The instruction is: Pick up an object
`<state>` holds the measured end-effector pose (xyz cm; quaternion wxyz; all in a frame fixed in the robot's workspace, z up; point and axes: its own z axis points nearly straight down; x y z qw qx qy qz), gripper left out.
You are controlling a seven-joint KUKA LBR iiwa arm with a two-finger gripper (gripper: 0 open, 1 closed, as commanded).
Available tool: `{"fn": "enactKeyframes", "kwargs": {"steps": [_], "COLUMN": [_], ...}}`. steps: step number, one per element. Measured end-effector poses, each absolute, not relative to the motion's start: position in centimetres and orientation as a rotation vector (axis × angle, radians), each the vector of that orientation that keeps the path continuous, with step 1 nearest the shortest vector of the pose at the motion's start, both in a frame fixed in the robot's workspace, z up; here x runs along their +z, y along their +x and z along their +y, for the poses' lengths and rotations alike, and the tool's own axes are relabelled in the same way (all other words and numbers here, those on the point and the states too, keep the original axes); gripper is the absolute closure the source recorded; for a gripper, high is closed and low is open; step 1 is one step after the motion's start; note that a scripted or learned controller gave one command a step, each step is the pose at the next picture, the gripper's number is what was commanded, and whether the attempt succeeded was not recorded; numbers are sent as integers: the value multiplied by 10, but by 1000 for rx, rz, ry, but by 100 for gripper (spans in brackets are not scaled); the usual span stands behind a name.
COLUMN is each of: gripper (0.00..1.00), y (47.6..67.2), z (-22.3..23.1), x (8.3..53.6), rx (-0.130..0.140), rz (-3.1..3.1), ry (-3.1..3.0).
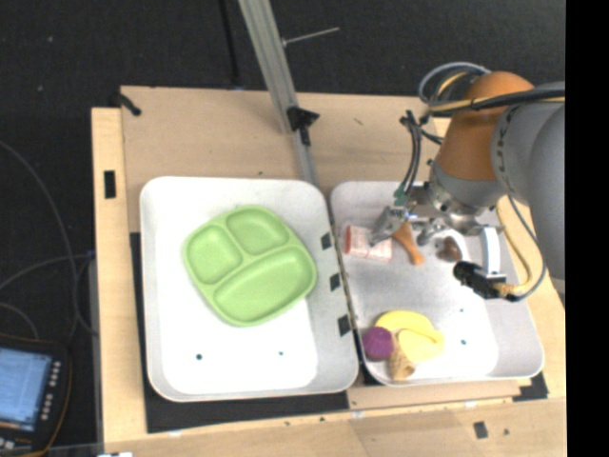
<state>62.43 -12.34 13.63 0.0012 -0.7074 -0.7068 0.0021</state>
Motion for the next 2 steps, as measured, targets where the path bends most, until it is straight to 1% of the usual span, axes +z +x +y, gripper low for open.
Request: {"fn": "enactKeyframes", "kwargs": {"steps": [1, 2], "gripper": [0, 100], "y": [628, 630], "z": [-126, -127], "x": [107, 121], "rx": [-5, -13], "rz": [-2225, -2226], "ry": [-2228, -2236]}}
